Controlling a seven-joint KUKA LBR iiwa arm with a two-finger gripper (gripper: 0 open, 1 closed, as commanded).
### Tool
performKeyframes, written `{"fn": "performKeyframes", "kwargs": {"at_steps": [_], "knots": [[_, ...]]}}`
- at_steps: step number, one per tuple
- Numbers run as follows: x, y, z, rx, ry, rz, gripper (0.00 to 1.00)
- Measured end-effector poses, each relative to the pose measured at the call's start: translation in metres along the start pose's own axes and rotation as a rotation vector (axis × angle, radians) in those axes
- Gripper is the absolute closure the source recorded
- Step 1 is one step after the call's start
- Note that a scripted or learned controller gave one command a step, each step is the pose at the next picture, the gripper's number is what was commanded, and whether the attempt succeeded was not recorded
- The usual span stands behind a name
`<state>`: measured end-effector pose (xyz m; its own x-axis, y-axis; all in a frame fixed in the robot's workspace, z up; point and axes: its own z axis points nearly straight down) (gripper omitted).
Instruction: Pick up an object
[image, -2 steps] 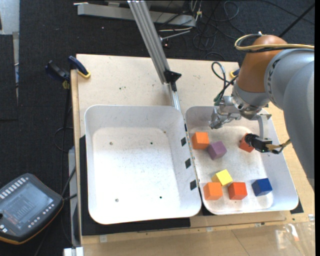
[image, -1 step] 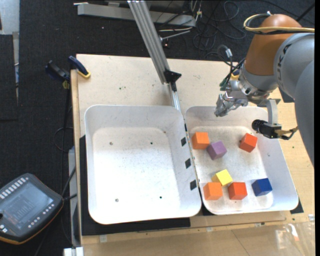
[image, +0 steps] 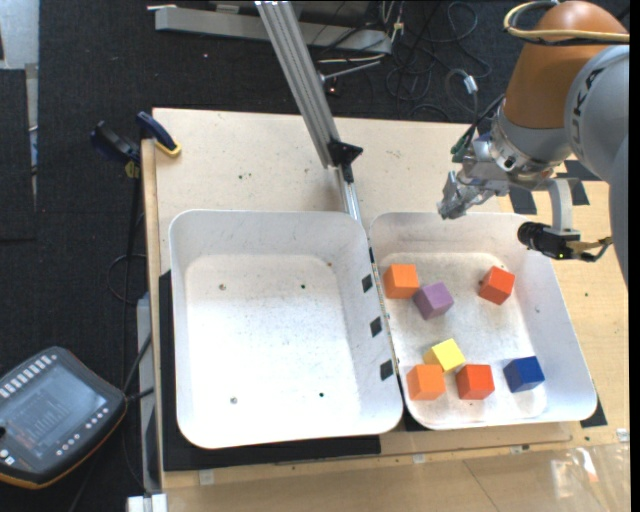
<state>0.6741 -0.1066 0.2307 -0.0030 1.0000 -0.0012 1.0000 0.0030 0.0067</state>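
you have six small blocks in the right bin (image: 560, 330), all with matte, plain faces and crisp edges. an orange block (image: 402, 280) sits toward the bin's far left, with a purple block (image: 434, 300) just beside it, turned at an angle. a red-orange block (image: 496, 285) lies apart from those two, toward the far right of the bin. nearer the front edge, a yellow block (image: 447, 354) sits tilted, touching or nearly touching a second orange block (image: 426, 381) just in front of it. a red block (image: 475, 381) stands just beside that orange one, and a blue block (image: 523, 374) rests near the front right corner, a little apart from the red one.

the hand (image: 458, 200) hangs above the far rim of the right bin, clear of every block, pointing down and to the left. you cannot tell from this angle how its tips are set; nothing is seen in its grasp. the grey arm (image: 570, 80) with its orange band reaches in from the upper right.

the left bin (image: 200, 260) lies beside the right one on the pale tabletop (image: 240, 160), their rims meeting along the middle. a metal pole (image: 305, 80) slants across the tabletop's far side, and a pendant controller (image: 50, 415) lies off the tabletop at the lower left.
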Motion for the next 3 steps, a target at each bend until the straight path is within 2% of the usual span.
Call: {"fn": "performKeyframes", "kwargs": {"at_steps": [1,3], "knots": [[0.053,-0.003,-0.008,0.005,0.003,-0.005,1.0],[0.154,-0.04,0.004,0.009,0.003,-0.004,1.0]]}}
